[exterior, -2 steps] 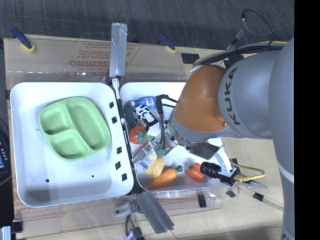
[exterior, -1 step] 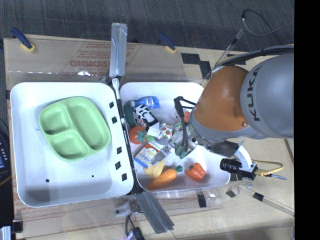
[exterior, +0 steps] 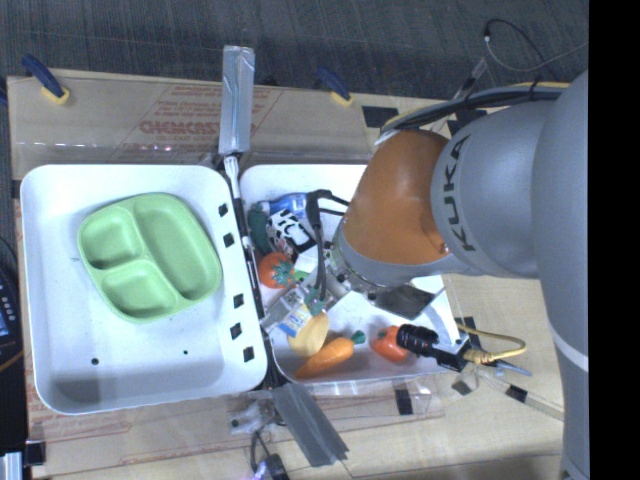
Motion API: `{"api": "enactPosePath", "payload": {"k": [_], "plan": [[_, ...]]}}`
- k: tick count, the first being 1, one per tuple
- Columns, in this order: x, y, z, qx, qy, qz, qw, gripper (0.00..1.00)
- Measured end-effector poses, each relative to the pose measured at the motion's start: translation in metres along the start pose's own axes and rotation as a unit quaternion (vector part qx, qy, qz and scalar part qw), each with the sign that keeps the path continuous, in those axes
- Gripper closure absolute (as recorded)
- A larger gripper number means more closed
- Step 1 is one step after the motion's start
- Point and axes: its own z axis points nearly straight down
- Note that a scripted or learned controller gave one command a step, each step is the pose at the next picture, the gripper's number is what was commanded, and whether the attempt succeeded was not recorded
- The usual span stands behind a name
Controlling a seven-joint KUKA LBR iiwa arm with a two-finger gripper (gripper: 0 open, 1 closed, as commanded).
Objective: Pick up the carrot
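Arm (exterior: 480, 198) bulks over right bin (exterior: 345, 178), orange band facing up. Gripper (exterior: 318, 293) low among the clutter; open or closed, can't tell. Carrot (exterior: 325, 356) lies at bin's near edge, beside a yellow piece (exterior: 309, 334). Green 3-section tray (exterior: 150, 256) in left bin (exterior: 50, 348).

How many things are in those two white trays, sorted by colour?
Green: 1, the divided plate.
Orange or red: 3, the carrot and two roundish items.
Yellowish: 1.
Blue and white, partly hidden under the arm: at least 1.
Total: at least 6.
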Motion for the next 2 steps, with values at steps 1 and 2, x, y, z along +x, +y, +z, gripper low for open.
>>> {"api": "enactPosePath", "payload": {"k": [1,2], "plan": [[-0.0452,-0.0301,-0.0004,-0.001,-0.001,-0.051,0.9987,0.0],[-0.0451,-0.03,-0.0004,-0.001,-0.001,-0.051,0.9987,0.0]]}}
